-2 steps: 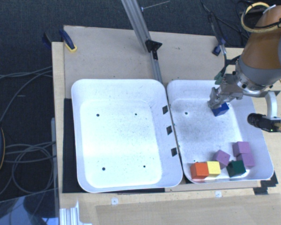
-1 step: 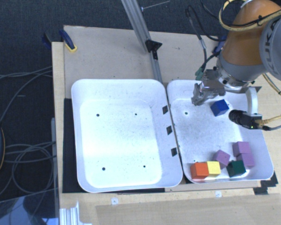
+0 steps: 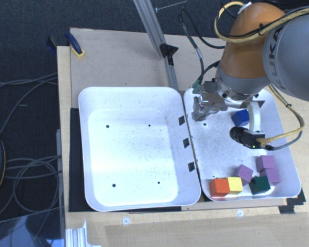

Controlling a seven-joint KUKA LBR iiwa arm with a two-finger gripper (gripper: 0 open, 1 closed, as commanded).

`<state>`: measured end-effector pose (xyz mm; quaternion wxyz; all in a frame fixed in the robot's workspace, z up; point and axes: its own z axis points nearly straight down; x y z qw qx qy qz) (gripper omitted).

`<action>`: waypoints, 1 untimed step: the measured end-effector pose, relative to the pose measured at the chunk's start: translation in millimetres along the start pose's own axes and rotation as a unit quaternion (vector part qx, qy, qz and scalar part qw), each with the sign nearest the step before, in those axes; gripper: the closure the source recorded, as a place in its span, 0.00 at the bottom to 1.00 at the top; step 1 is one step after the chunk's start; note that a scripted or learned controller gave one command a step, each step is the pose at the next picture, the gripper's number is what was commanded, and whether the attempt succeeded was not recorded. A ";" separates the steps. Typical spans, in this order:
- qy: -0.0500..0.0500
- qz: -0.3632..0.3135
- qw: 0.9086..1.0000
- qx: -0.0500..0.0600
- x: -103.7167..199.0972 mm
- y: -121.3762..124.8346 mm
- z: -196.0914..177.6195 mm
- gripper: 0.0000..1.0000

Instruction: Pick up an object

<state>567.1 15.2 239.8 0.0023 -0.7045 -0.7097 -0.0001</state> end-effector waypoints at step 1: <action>0.000 0.000 1.000 -0.002 54.0 11.0 6.5 1.00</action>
